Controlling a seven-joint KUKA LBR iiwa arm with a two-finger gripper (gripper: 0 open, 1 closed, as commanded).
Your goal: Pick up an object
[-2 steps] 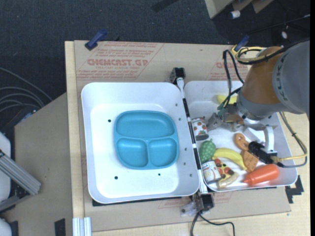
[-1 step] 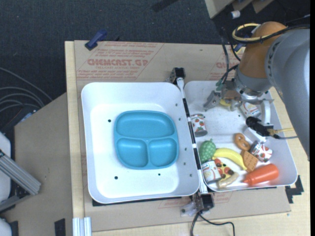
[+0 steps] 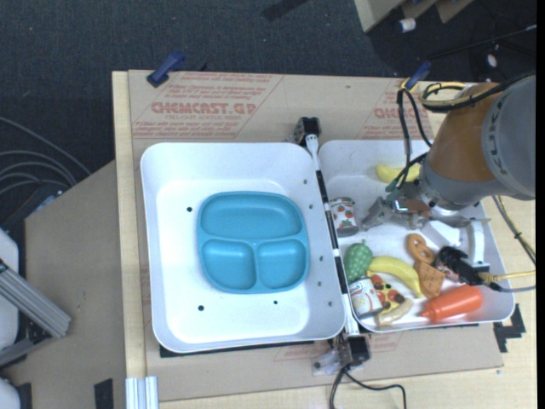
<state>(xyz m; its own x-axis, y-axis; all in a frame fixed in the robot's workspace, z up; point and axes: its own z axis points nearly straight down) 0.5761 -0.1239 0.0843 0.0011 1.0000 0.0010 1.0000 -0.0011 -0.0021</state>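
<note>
My gripper [image 3: 381,211] is low inside the right bin [image 3: 358,156], near its left-middle part, on the grey arm with the orange band [image 3: 464,139]. Just left of it lies a small can [image 3: 342,216] with a red and white label. A yellow item [image 3: 392,174] sits behind the gripper, partly hidden by the wrist. In front lie a green bumpy fruit [image 3: 358,261], a banana [image 3: 394,270], a brown pretzel-like piece [image 3: 421,254], an orange carrot [image 3: 456,302], a pizza slice [image 3: 390,303] and another small can [image 3: 361,295].
The left bin [image 3: 170,313] holds a blue three-part plate [image 3: 252,241]. A divider rail [image 3: 328,220] runs between the bins. Black cables [image 3: 417,109] hang around the arm over the right bin's back edge. The bench [image 3: 221,105] is brown board.
</note>
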